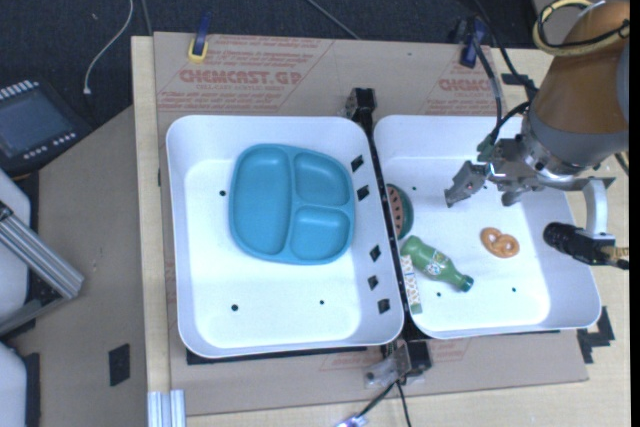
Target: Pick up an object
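Dark carpet strewn with cables surrounds the tabletop (300, 65), a cardboard-covered board carrying two white bins, the left bin (190, 245) holding a blue divided plate (292, 203). In the right bin (570, 305) lie a green bottle (437, 264) with a white label, tipped on its side near the front, a small brown pretzel (499, 242) just to its right, and a round striped thing (398, 208) half hidden against the divider, too obscured to identify. Above the bin's middle hangs the tool (488, 188), its two grey fingers spread apart with nothing between them, well apart from the bottle and pretzel, while the arm (585, 105) is cut off at the right.
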`<state>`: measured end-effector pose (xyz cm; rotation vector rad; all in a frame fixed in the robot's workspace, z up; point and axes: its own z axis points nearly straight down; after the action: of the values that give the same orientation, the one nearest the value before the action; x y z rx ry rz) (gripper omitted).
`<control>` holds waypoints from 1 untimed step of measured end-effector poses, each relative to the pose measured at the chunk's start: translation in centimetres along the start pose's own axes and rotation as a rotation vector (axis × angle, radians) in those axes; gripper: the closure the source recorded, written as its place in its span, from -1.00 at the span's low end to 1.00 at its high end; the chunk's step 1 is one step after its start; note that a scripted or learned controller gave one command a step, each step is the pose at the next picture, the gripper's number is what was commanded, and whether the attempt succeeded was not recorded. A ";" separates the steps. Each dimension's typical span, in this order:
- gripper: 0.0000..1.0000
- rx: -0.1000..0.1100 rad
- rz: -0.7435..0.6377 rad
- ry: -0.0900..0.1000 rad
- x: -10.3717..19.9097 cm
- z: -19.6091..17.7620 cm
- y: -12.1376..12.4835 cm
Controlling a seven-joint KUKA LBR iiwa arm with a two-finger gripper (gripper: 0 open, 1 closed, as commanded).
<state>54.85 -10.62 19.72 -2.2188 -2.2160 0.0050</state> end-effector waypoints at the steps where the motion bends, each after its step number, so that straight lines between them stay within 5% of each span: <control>1: -1.00 0.000 -0.001 0.000 0.0 6.1 0.6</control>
<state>55.40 -10.63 13.61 -2.2175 -2.2170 0.0043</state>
